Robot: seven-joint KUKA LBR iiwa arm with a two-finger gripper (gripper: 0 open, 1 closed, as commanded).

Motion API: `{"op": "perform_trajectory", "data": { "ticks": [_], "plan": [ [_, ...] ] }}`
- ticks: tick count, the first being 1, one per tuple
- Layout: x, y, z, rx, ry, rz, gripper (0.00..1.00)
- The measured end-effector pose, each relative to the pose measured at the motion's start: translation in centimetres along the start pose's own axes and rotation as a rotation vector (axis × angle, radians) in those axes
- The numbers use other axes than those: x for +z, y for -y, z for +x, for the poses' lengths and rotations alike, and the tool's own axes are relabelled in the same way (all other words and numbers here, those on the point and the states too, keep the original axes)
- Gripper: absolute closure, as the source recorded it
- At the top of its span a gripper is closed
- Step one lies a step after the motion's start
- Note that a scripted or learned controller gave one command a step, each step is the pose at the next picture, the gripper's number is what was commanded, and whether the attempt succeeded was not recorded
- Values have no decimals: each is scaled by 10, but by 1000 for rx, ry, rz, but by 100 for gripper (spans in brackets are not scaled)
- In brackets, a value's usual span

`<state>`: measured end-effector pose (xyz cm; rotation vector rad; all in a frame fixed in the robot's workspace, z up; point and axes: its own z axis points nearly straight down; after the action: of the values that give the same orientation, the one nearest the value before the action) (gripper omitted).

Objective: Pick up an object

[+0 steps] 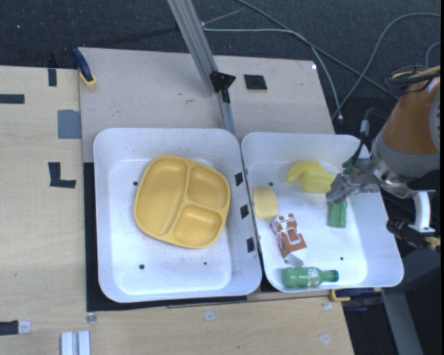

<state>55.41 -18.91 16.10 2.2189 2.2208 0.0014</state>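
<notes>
The right bin (377, 265) holds a yellow banana-like toy (309, 174), a pale yellow block (265, 202), an orange and white packet (287, 234), a green bottle (308, 276) lying on its side, and a small green block (337, 214). My gripper (343, 188) hangs low over the right bin, just above the green block and to the right of the banana toy. Its dark fingers blur together against the bin.
The left bin (118, 265) holds a yellow divided tray (182, 200). A metal pole (200, 43) slants over the bench behind the bins. The grey and orange arm (411, 135) enters from the right. Cables trail across the dark floor at the back.
</notes>
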Motion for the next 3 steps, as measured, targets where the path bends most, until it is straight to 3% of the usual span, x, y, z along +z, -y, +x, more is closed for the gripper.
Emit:
{"op": "perform_trajectory", "data": {
  "ticks": [1, 2, 3],
  "plan": [
    [-62, 3, -1, -1, 1, -2, 100],
    [-88, 2, -1, -1, -1, 0, 100],
    [-76, -2, 48, -3, -1, 4, 100]
  ]
}}
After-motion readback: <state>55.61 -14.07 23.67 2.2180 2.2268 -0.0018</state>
